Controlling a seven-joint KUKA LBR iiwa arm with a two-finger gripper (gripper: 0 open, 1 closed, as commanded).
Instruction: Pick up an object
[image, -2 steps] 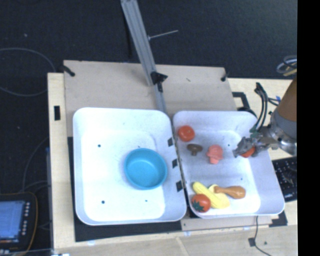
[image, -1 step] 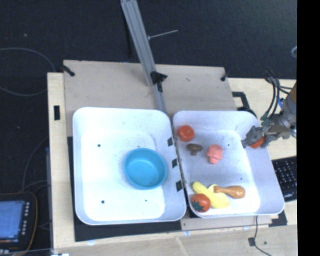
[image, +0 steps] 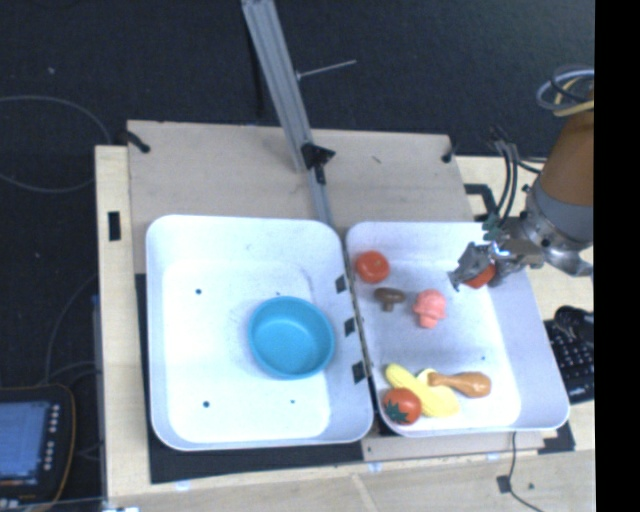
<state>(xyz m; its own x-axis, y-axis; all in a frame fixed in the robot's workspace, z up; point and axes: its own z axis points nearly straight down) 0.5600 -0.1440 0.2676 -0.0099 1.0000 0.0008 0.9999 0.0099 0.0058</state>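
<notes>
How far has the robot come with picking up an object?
Done: the gripper is over the right bin, with something red-orange at its tip. In hand: whether this is a real grasp, I cannot tell. Left: the lift; the tomato, pink piece and drumstick lie in the bin.

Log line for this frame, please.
gripper: over right bin, red-orange item between fingers | blue bowl: left bin

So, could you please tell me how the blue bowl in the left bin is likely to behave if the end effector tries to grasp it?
The blue bowl looks like rigid plastic, so it probably keeps its shape. It sits upright on a broad base, so it seems unlikely to roll, though a pinch on its thin rim may tilt it. On the smooth white left bin it would likely slide if pushed.
</notes>
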